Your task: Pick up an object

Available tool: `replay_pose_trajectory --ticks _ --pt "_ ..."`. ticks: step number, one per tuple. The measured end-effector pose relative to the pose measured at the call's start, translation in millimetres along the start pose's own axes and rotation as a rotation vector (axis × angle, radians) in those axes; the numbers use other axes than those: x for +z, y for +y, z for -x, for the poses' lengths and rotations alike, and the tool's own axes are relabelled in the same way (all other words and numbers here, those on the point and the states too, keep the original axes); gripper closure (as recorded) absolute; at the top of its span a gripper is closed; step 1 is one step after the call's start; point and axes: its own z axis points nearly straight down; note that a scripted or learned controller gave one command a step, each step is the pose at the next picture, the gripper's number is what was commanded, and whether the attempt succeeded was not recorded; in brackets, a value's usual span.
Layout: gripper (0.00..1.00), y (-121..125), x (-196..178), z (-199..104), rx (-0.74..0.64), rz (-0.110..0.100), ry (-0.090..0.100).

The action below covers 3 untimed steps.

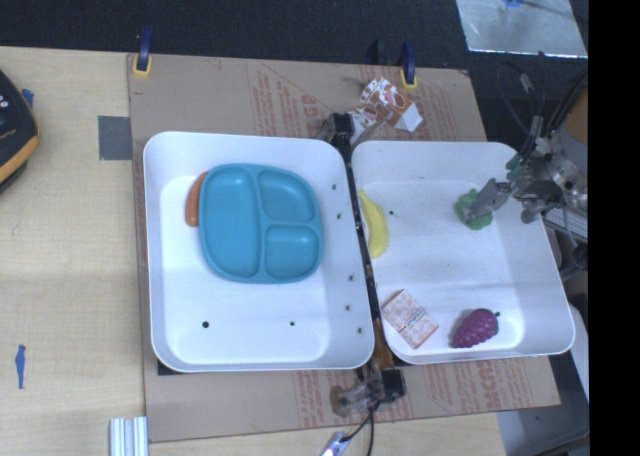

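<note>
In the right bin (440, 176), a small green object (469, 212) lies near the right side. My gripper (489, 195) reaches in from the right edge, and its grey tip sits right over the green object's upper right side, hiding part of it. The same bin holds a bunch of purple grapes (474, 328) at the front, a small printed box (409, 318) to their left, and a yellow banana (375, 225) against the left wall.
The left bin (170, 324) holds a blue divided plate (261, 223) with an orange item (191, 202) poking out at its left edge. A crumpled wrapper (385, 104) lies behind the bins. A divider strip (358, 234) runs between them.
</note>
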Motion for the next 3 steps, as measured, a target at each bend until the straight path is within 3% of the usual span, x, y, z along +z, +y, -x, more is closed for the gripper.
replay_pose_trajectory --ticks 1,2,3 --pt "0.00 31.6 80.6 7.5 -0.003 -0.002 -0.001" --pt "0.00 99.3 131.9 42.0 0.000 -0.001 0.001" --pt "0.00 81.6 130.6 42.9 0.001 0.000 0.000"
